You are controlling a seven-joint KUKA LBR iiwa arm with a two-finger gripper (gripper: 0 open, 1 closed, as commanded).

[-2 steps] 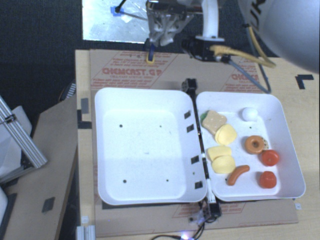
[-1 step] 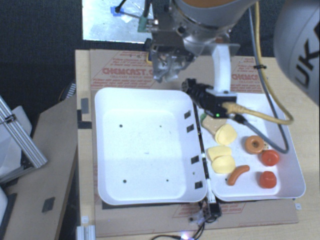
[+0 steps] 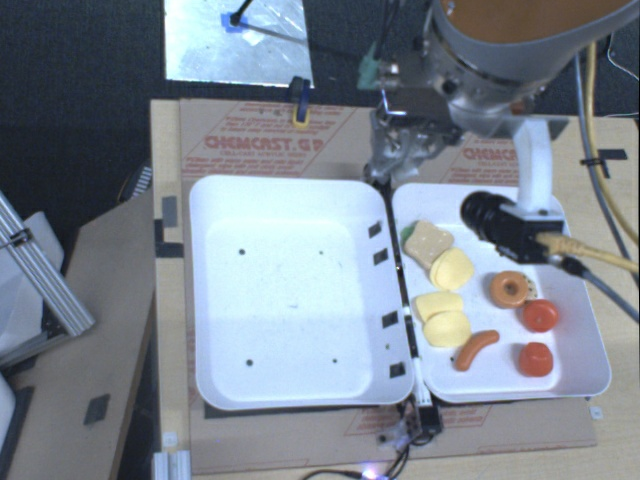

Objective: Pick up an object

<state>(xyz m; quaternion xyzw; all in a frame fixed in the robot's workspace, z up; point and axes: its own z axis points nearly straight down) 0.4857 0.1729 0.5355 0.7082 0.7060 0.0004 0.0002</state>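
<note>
My gripper (image 3: 392, 160) hung at the upper middle of the frame, over the back end of the seam where the two white bins met, with the grey arm (image 3: 520, 28) and its orange band filling the upper right corner above it. From that slant I could not tell whether my jaws stood open or shut, and nothing showed between them.

The things to pick lay in the right bin (image 3: 580, 368), in the lower right of the frame. A tan slice of bread (image 3: 428, 242) sat nearest the seam, touching a pale yellow piece (image 3: 452, 268) just below and to its right. Lower down, two more yellow pieces (image 3: 442, 318) lay against each other, and an orange sausage (image 3: 476, 348) slanted just beside them. To the right sat a small doughnut (image 3: 511, 289), with a red tomato (image 3: 540, 315) just beside it and a second red piece (image 3: 535, 359) below that.

A black cylinder (image 3: 500, 223) on a white bracket hung over the back of that bin. The left bin (image 3: 290, 288) spread across the middle of the frame.
</note>
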